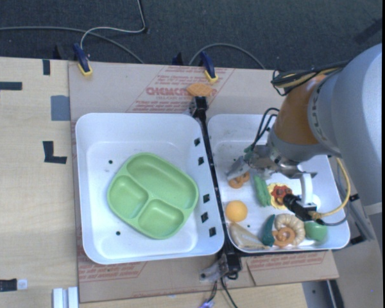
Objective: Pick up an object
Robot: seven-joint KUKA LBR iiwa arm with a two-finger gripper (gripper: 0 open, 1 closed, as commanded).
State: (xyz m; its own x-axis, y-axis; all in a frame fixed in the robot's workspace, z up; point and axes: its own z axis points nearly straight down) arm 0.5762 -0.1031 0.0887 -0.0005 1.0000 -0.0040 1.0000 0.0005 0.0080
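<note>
One small orange object just below pincer; pincer's grip state unclear.

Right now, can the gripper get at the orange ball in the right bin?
Probably yes. The orange ball lies uncovered near the bin's left wall, apart from the green piece beside it. The gripper hangs just above it in the view, over a small orange item, with nothing between.
</note>
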